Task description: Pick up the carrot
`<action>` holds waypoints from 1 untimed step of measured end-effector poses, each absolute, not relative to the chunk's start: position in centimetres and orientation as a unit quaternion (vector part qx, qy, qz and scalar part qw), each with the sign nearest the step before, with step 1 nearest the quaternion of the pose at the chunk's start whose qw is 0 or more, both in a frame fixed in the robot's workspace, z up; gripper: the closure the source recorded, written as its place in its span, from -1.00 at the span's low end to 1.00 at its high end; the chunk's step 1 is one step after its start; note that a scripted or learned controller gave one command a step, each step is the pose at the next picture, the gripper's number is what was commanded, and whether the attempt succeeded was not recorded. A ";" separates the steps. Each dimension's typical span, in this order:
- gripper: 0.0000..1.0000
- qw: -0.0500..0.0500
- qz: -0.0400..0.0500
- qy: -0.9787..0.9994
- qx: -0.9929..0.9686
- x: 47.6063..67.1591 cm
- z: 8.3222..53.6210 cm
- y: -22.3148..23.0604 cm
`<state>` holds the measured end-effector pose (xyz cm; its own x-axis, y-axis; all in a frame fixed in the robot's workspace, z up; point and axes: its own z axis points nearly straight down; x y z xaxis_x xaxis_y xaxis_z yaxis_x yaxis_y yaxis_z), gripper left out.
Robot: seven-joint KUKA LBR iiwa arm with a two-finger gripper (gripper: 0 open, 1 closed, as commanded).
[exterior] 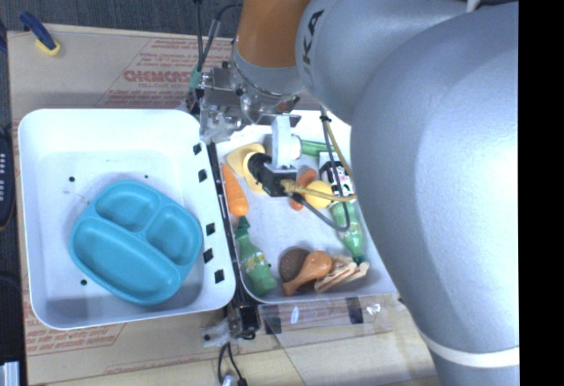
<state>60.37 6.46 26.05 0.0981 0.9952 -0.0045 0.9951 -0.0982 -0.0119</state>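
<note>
The carrot (233, 190) is a slim orange piece lying along the left wall of the right bin (308, 298), pointing toward the front. My gripper (214, 118) hangs under the orange wrist band, above the divide between the two bins. It sits behind the carrot and apart from it. Nothing is seen between its tips.
A blue divided plate (132, 239) lies in the left bin (53, 137). Around the carrot in the right bin are a yellow banana (240, 160), a green bottle (252, 257), a brown drumstick (304, 266), a second green bottle (352, 233) and a small orange piece (305, 180). The arm's large grey body covers the right side.
</note>
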 end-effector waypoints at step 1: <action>1.00 0.003 0.006 -0.583 -0.813 57.9 22.5 14.7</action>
<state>57.88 14.66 22.51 0.3212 0.9470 -0.0051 0.9469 -0.3213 -0.0118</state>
